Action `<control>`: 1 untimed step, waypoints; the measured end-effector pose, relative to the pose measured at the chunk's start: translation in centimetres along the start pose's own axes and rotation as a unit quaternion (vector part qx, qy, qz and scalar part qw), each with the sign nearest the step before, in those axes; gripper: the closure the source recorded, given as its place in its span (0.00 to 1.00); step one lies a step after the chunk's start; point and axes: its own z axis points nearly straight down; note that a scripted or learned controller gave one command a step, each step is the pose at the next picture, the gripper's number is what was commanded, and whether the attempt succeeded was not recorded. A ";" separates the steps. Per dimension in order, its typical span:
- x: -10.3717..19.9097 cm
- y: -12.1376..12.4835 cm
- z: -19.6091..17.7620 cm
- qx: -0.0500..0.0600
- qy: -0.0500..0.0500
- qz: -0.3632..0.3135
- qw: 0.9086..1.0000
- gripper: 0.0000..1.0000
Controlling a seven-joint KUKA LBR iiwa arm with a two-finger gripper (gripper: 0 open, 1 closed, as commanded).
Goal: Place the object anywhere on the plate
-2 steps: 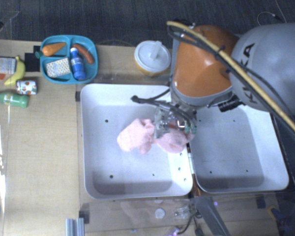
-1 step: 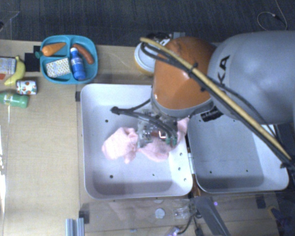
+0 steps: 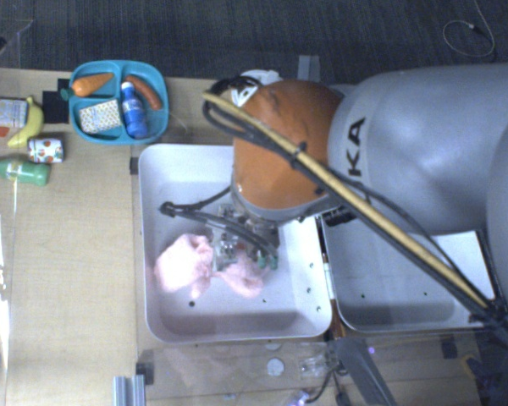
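My gripper (image 3: 241, 242) hangs low inside the left white bin (image 3: 178, 172), under the arm's orange band (image 3: 279, 150). Right below and to its left lies a crumpled pink object (image 3: 184, 265) on the bin floor, with a second pink lobe (image 3: 244, 282) under the gripper. A small green piece (image 3: 263, 260) shows at the gripper's right side; I cannot tell whether it is a separate object. The gripper's tip touches or hovers just over the pink object, and the arm's bulk hides the contact.
A blue divided plate (image 3: 157, 112) sits beyond the left bin, holding a carrot (image 3: 93, 84), a blue bottle (image 3: 133, 108) and a sausage (image 3: 151, 94). A banana (image 3: 30, 123), a can (image 3: 45, 150) and a green bottle (image 3: 17, 171) lie at the bench's left. The right bin (image 3: 389, 307) lies under the arm.
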 end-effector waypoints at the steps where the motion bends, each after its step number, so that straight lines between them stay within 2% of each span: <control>1: 0.0 0.0 0.0 0.000 0.000 0.000 1.000 0.00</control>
